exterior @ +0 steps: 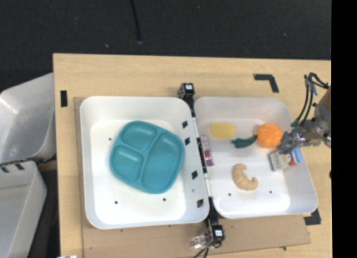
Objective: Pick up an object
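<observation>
Gripper (284, 152) observed at the far right side of the right-hand shallow white bin (301, 192), low over the bin floor, reaching in from the right edge of the view. Whether it is spread or closed cannot be told; the tool end is blurred and small, and nothing can be confirmed as held.

Candidate objects, placed relative to the gripper:
- Round orange plastic fruit with a dark green stem or leaf piece (269, 134): just beside the gripper, to its upper left. Contact cannot be judged.
- Dark green curved piece (244, 142): beyond the orange fruit, further left.
- Pale yellow rounded block (222, 130): well to the left, near the divider between bins.
- Tan crescent-shaped pastry-like toy (245, 177): below and left of the gripper, apart from the others.

The left-hand white bin (95, 195) carries a teal plastic plate with three compartments (147, 156), well apart from the gripper.

Assessment: the step in hand appears to be the approach and descent onto a target, most likely the orange fruit as the nearest item. To do it well, centre the tool over the widest part of the fruit rather than its edge, as a rounded body will tend to squirt aside under an offset pinch. Keep clear of the bin's right wall. Close only once low enough to straddle the fruit, then lift straight up.
</observation>
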